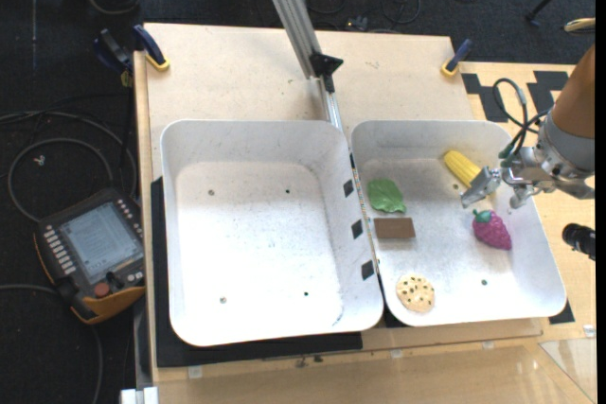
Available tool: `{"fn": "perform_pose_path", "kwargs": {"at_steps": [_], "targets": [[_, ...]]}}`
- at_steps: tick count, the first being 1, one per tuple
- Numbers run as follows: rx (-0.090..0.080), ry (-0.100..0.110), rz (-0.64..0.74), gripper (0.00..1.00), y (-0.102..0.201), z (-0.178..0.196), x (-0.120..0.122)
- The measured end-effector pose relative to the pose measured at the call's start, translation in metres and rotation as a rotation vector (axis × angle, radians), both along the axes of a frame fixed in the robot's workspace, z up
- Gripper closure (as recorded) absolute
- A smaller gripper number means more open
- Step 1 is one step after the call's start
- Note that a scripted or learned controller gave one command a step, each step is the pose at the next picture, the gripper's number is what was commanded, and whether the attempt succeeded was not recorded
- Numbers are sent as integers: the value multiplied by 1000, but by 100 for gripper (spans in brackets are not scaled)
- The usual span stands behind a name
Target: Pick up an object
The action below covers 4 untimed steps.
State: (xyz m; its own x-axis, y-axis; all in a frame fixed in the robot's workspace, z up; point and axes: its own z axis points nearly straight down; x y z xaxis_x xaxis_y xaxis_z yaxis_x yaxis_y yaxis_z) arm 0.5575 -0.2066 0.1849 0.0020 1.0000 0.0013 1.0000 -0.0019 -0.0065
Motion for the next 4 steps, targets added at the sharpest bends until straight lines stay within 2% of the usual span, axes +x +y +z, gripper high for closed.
{"fn": "perform_pose_path", "kwargs": {"at_steps": [1, 2, 3, 4], "targets": [[1, 0, 1, 0, 4, -61, 6], [-2, -8, 2, 100, 3, -47, 7], [-4, -13, 5, 100, 0, 11, 18], [-4, -12, 5, 100, 0, 48, 19]]}}
